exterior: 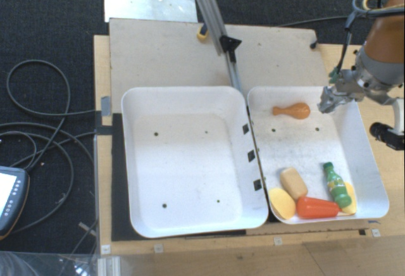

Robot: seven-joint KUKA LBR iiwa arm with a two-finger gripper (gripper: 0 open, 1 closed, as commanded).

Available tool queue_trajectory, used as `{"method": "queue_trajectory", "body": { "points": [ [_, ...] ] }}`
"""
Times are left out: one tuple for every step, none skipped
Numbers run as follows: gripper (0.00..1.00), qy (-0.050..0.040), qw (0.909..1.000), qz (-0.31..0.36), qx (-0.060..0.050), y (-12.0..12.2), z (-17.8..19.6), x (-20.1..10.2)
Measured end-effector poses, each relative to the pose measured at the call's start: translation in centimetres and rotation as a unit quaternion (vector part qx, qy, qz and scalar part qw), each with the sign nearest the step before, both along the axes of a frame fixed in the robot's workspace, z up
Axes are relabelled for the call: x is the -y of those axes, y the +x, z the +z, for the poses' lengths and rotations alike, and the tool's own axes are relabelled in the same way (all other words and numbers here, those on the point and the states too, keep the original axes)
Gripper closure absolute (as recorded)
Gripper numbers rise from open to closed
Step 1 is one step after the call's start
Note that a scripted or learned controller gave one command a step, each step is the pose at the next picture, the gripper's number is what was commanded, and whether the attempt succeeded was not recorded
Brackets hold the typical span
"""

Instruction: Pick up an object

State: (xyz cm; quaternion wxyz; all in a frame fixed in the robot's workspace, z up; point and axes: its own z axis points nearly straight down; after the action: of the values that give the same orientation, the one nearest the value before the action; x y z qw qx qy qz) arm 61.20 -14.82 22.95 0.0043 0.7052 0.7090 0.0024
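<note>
The right bin (364, 142) holds an orange-brown drumstick-shaped toy (292, 111) near its far edge. Along its near edge lie a tan bread-like piece (293, 182), a yellow piece (282, 203), a red-orange carrot-like toy (317, 207) and a green bottle (336, 185). My gripper (330, 101) hangs over the far right corner of that bin, a short way right of the drumstick toy and apart from it. Nothing shows between its tips.
The left bin (136, 142) stands beside the right one, with a divider rim (250, 148) between them. A slanted metal pole (212, 9) crosses the board behind the bins. Cables and a tablet (9, 199) lie on the floor at left.
</note>
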Motion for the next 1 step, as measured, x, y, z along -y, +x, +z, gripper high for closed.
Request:
{"method": "queue_trajectory", "body": {
  "points": [
    [1.0,-0.0001,1.0,0.0,0.0,0.47,6.05,0.87]
  ]
}}
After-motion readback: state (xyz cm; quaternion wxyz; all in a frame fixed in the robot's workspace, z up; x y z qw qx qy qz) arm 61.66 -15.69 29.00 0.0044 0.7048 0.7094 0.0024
